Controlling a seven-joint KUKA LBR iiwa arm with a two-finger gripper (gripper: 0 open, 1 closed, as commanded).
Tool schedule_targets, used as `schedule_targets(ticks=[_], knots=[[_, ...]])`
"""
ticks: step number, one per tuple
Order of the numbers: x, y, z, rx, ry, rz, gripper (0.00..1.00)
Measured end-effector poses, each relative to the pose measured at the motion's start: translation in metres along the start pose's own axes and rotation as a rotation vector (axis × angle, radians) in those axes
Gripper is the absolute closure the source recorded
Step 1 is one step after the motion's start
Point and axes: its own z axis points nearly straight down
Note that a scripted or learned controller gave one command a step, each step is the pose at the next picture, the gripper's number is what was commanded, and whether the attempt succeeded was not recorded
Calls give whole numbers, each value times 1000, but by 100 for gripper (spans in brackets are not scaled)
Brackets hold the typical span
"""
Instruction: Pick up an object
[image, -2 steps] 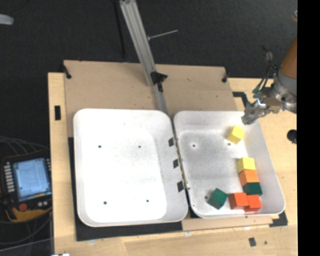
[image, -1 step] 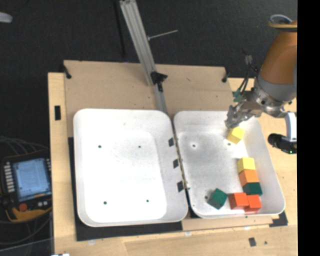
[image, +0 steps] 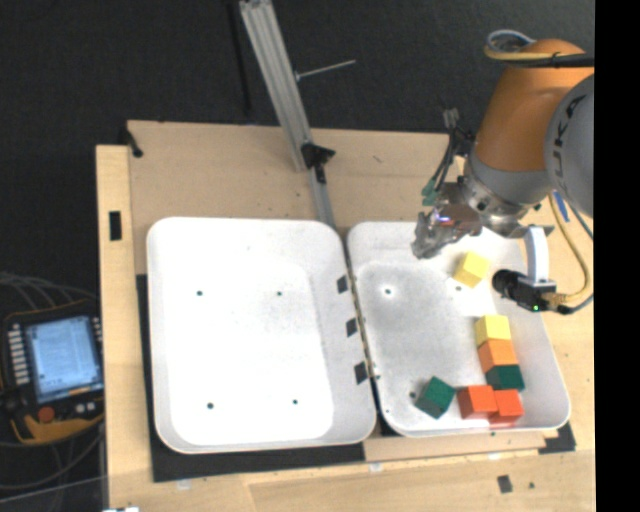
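We cannot tell how our fingers (image: 432, 243) are set; the tip is a blur, low over the far edge of the right bin (image: 400, 330), and we see nothing caught in it. Just beside it lies a yellow block (image: 471, 268). More blocks (image: 497, 375) line the bin's right wall down to its near corner, with a green block (image: 435, 397) there too. We judge ourselves at the approach: next, centre over one block and descend.
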Motion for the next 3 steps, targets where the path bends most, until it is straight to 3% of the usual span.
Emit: schedule_targets(ticks=[2,3], knots=[[102,-2,25,3,0,1,100],[157,5,16,-1,1,-1,100]])
